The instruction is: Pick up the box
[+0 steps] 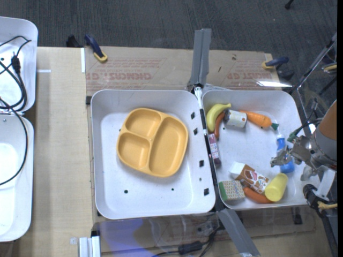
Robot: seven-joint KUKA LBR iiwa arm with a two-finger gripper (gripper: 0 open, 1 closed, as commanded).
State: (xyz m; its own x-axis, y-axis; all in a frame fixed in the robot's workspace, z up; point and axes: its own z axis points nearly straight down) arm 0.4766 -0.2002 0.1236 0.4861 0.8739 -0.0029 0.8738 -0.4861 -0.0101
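The claw (282, 159) hangs low at the right bin's (289, 101) right side, over something blue; whether it is open or closed I cannot tell. The box (254, 179), brown and orange, lies just left of it near the front wall, touching a yellow cup (276, 188) and a carrot (256, 197). The left bin (104, 143) holds a yellow divided plate (153, 142).

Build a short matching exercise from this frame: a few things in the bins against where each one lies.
Things:
1. plate
2. banana
3. box
4. gripper

Places:
A. far end of the right bin, by the divider
B. near end of the right bin, beside a yellow cup
C. middle of the left bin
D. right side of the right bin

Pairs: 1-C, 2-A, 3-B, 4-D
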